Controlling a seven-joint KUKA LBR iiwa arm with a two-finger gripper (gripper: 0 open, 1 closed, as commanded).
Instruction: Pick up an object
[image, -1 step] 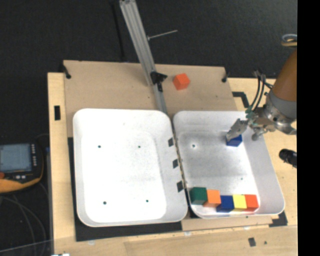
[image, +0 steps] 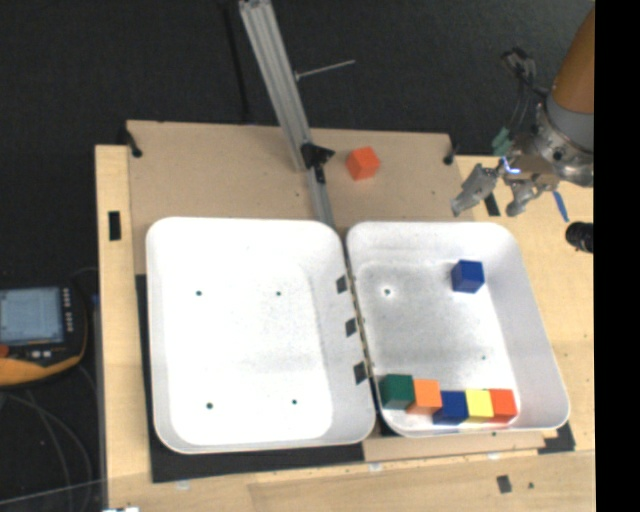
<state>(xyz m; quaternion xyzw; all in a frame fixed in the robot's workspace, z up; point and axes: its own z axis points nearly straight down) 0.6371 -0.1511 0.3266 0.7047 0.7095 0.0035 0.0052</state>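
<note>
My gripper (image: 497, 198) hangs above the far right corner of the right bin (image: 530, 330), its two grey fingers spread apart and nothing between them. A blue cube (image: 467, 276) lies in that bin's upper right part, below and left of the gripper. Along the bin's near wall sits a row of cubes: green (image: 397, 390), orange (image: 427, 394), blue (image: 451, 406), yellow (image: 479, 403) and orange-red (image: 503, 403).
An orange cube (image: 363, 163) rests on the brown board behind the bins. A slanted metal pole (image: 285, 95) rises from between the bins at the back. The left bin (image: 165, 330) stands beside the right one. A handheld device (image: 35, 325) lies at far left.
</note>
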